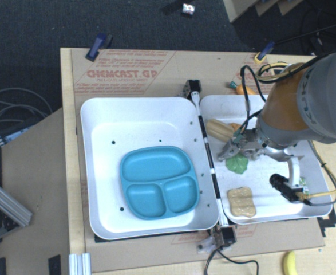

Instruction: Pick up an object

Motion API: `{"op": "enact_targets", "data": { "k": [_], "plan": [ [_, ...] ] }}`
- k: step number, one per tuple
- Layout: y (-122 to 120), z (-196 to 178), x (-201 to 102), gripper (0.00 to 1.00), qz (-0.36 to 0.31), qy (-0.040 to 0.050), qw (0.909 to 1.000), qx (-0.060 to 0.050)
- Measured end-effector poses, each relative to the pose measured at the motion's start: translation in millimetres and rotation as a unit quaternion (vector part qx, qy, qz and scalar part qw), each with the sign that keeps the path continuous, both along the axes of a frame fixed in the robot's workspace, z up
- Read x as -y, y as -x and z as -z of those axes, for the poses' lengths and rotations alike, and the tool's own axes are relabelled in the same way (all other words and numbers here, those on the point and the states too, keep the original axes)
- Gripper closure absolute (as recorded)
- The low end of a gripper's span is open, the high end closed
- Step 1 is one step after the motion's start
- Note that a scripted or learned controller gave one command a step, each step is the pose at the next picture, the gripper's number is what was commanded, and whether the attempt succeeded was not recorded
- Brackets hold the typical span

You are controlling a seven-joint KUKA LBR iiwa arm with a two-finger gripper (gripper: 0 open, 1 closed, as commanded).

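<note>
Bins sit side by side on the table point(122, 73): we see 2 of them, the left bin point(99, 130) holding a blue divided tray point(159, 181), the right bin point(271, 211) under the arm point(305, 105) at centre right of the frame. The gripper point(236, 149) hangs low over a green object point(237, 164), just above it; whether its fingers are spread or pressed together, we cannot tell. A wooden block point(219, 129) lies upper left of it, a tan waffle-like piece point(241, 202) lower down.

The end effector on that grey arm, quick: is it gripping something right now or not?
End effector: cannot be told; it sits low in the right bin, right by the green object, but no grasp is visible.
</note>
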State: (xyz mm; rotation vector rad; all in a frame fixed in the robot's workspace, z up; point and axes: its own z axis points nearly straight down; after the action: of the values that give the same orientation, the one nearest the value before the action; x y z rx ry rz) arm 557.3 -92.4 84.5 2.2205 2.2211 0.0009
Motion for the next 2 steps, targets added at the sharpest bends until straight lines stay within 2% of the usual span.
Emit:
{"op": "enact_targets", "data": {
  "k": [2],
  "plan": [
    [0.1, 0.0, 1.0, 0.00, 0.000, -0.0001, 1.0000, 0.000]
  ]
}}
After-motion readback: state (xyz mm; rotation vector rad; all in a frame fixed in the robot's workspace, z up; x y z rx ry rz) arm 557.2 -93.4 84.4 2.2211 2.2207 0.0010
